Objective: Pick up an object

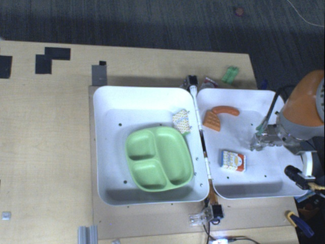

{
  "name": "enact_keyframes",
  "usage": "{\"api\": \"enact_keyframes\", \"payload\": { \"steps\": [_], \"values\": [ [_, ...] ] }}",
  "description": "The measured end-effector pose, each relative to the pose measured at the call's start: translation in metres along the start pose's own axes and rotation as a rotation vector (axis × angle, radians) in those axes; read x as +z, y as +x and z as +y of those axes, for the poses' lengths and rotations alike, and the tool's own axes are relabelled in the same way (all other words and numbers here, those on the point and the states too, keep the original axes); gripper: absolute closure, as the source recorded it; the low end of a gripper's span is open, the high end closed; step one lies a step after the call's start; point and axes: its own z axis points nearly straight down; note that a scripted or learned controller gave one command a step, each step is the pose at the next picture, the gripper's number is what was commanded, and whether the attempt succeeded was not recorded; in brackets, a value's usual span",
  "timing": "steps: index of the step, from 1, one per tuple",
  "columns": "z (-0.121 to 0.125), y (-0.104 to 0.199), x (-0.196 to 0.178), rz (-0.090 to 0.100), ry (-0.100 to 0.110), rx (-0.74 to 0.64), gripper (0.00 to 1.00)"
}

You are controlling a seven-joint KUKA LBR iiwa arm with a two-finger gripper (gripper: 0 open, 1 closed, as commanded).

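In the right bin lie a small white and red carton, an orange wedge-shaped piece and an orange sausage. My gripper hangs low over the right bin's middle, to the right of and slightly above the carton in the view, with a gap between them. The arm's orange band rises at the right edge. The left bin holds a green divided plate and a small patterned packet by its right wall.
A green object and a dark clip lie on the bench behind the bins. Black tape patches mark the wooden bench at the far left. Cables and a connector sit in front of the bins.
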Motion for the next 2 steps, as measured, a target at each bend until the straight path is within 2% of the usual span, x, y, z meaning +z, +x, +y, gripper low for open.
{"api": "enact_keyframes", "payload": {
  "steps": [1, 2],
  "values": [
    [0.000, 0.000, 0.000, 0.000, 0.000, 0.000, 0.00],
    [0.044, 0.046, 0.012, 0.003, 0.007, 0.000, 0.00]
  ]
}}
